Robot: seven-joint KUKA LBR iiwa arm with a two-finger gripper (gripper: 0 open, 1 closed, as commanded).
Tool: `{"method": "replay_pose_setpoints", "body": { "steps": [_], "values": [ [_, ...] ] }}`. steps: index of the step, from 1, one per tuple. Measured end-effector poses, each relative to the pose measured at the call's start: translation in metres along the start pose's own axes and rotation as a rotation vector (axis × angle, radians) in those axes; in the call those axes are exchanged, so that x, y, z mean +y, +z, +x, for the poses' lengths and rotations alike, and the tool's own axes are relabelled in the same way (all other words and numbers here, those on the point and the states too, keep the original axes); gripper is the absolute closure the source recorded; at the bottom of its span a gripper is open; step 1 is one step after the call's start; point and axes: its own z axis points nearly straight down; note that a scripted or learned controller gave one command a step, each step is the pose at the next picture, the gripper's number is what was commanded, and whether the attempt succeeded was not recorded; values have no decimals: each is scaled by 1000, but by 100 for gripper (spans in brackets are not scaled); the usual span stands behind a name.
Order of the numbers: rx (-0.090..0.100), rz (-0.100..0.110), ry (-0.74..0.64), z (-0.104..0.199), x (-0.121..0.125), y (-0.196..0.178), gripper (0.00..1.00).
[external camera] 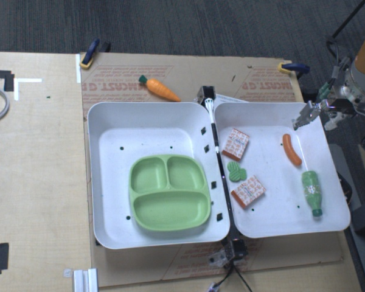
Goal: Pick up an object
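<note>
On the bench, two shallow white bins of smooth moulded plastic sit side by side on a sheet of printed brown cardboard [188, 81], their inner rims touching along a row of black clips. Within the left bin [106, 163] lies a pale green divided plate [169, 192], rounded at the corners, glossy, with two small compartments above one wide one. Scattered across the right bin [274, 218] are five small things: a boxy carton with an orange-and-white pattern [236, 143] near the inner rim, a flat green ridged leaf-like piece [236, 173] just below it, a second patterned carton [249, 191] just beside that piece, a smooth orange-red sausage [291, 149] lying at a slant toward the far right, and a green plastic bottle [311, 192] on its side near the right wall. Outside the bins, a toy carrot [160, 88] with a green top rests on the cardboard behind the left bin. At the right bin's far right corner the metallic gripper [304, 119] hangs just above the rim, near the sausage but apart from it, with nothing between its thin fingers; whether they stand apart or together cannot be told. Blue clamps [90, 52] pin the cardboard's far corners.
</note>
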Motion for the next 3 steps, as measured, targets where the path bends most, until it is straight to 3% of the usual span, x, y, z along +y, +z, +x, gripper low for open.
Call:
{"method": "replay_pose_setpoints", "body": {
  "steps": [1,2,3],
  "values": [
    [16,3,60,-21,22,149,0],
    [3,0,61,-27,22,138,100],
    [0,0,128,53,2,57,100]
  ]
}}
